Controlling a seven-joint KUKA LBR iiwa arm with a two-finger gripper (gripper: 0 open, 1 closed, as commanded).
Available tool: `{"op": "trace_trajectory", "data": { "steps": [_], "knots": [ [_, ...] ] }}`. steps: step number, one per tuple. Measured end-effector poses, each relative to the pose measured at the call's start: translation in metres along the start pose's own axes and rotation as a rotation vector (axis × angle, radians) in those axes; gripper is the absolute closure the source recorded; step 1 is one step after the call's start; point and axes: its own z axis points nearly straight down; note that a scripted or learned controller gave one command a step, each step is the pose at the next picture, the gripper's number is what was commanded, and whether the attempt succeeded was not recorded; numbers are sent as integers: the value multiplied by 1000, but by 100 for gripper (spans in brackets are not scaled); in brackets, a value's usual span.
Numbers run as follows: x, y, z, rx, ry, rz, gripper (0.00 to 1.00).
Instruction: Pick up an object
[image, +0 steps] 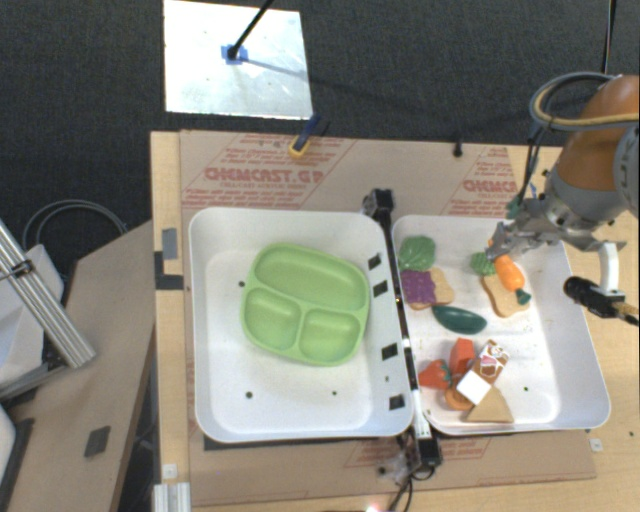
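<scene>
My gripper (508, 243) hangs low over the far part of the right bin (572, 385), reaching in from the right. Directly below it lie an orange carrot (510, 272), a small green piece (484, 265) and a tan bread slice (503, 297). The gripper's tip is at or just above the carrot's far end; I cannot tell whether it touches. Further left in the same bin are a green leafy piece (417, 250), a purple slice (420, 288) and a dark green vegetable (459, 319).
At the right bin's near side lie red pieces (461, 353), a small white and red box (487, 361) and a tan wedge (489, 406). The left bin (215, 330) holds a green divided plate (305, 303). A black divider (392, 300) separates the bins.
</scene>
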Motion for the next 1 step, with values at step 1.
{"op": "trace_trajectory", "data": {
  "steps": [1],
  "knots": [
    [-8, 6, -58, -1, -1, -1, 100]
  ]
}}
